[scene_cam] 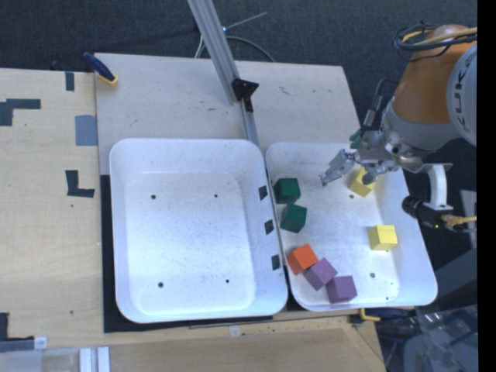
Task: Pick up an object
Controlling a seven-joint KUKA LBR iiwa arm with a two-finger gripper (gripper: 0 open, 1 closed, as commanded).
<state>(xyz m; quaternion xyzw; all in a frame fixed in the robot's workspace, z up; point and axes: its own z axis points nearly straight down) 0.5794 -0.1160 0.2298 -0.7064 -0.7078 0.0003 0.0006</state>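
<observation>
My gripper (346, 178) hangs over the back part of the right bin (411, 285), reaching in from the right. Its fingers stand spread apart: one grey finger (332, 173) points left, the other sits over a small yellow block (359, 184). That block lies close under the right-hand finger and is partly hidden by it; I see no grip on it. A second yellow block (383, 237) lies further forward on the right. Two green blocks (287, 190) (293, 218) sit near the bin's left wall. An orange block (302, 258) and two purple blocks (320, 273) (341, 288) cluster at the front.
The left bin (128, 169) stands beside the right one, their walls touching along the middle. A slanted metal pole (217, 41) crosses the back of the bench. A black-and-white fitting (430, 196) sticks out by the right bin's right rim.
</observation>
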